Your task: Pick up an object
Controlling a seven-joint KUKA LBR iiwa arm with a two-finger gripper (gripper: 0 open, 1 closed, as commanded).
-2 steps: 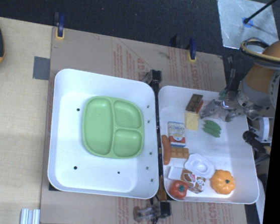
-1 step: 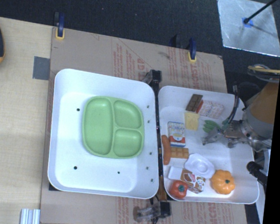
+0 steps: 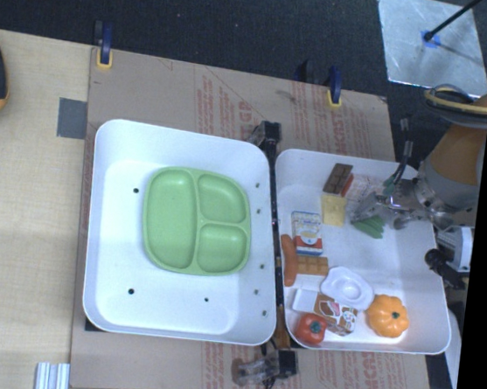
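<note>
The right bin [image 3: 426,282] holds several toy foods. Along its left side lie a brown chocolate bar [image 3: 338,179], a yellow cheese slice [image 3: 333,211], a small milk carton [image 3: 306,228] and a sausage [image 3: 288,258]. Toward the front are a fried egg [image 3: 346,288], an orange pumpkin [image 3: 387,315] and a red tomato [image 3: 310,329]. A green leafy piece [image 3: 368,224] lies near the back right. My gripper [image 3: 392,199] hangs low over that back right corner, just above and right of the green piece. Nothing shows held in it.
The left bin [image 3: 109,217] carries a green divided plate [image 3: 197,221]. A waffle piece [image 3: 310,266] and a printed packet [image 3: 339,315] lie among the foods. The arm's orange band [image 3: 455,154] stands over the right bin's far right rim. Clamps sit at the bench's back edge.
</note>
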